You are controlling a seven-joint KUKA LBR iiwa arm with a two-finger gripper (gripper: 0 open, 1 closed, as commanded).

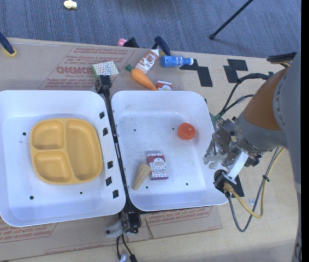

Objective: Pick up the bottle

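Overhead slanted view of a bench w/ two shallow white bins side by side on cardboard. Left bin [1,146] holds a yellow divided tray [66,149], three compartments, lying flat near the bin's middle. Right bin [143,105] holds three small items: a red-orange ball [186,131] toward the upper right, a small red-and-white carton [157,165] near the centre-bottom, and a tan cone [140,176] just beside the carton on its left, touching or nearly so.

The bottle [174,61], blue w/ a white cap end, lies on its side on the cardboard behind the right bin, outside both bins. Near it, to its left: an orange carrot [142,78], a small white-and-orange bottle-like item [148,60], and a small red-and-white packet [164,84] at the bin's back rim. A patterned square [105,69] sits behind the gap betw. the bins.

The arm enters from the right, orange band visible. The gripper [220,154] hangs at the right bin's right rim, outside edge, well apart from the bottle. Cannot tell whether it's spread or closed; cables & hardware clutter that area. Nothing visibly held.
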